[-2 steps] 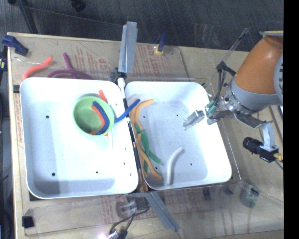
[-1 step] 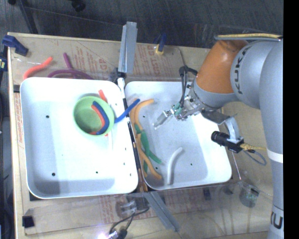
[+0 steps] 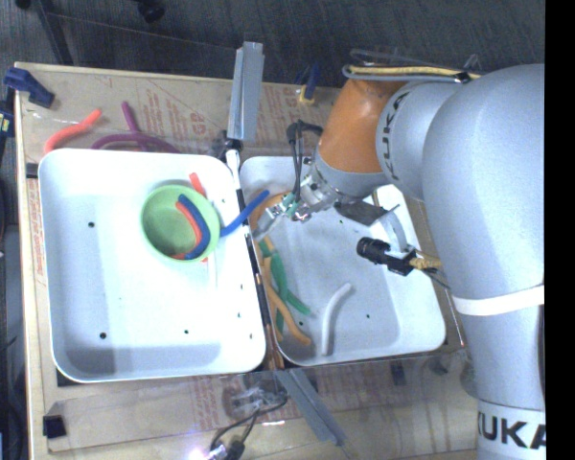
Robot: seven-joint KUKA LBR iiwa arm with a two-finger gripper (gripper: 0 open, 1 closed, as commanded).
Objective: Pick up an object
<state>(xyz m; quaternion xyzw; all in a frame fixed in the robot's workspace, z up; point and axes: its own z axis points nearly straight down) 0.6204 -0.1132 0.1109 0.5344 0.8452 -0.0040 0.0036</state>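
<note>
My gripper [image 3: 289, 206] hangs low over the far left corner of the right bin [image 3: 412, 329], under the orange wrist band. Just below it, green [image 3: 278, 274] and orange [image 3: 289, 326] strips lie along that bin's left wall. A white curved piece [image 3: 333, 310] rests near the bin's front. A blue stick [image 3: 243, 215] crosses the rim between the bins, its right end close to the gripper. In the left bin [image 3: 105, 305] a green bowl [image 3: 169, 220] carries red and blue curved pieces [image 3: 203, 220].
The grey arm covers the right side of the right bin, with a black fitting [image 3: 379, 250] jutting over it. A metal bar [image 3: 244, 89] stands behind the bins. Orange and purple strips [image 3: 125, 137] lie on the bench at the back left.
</note>
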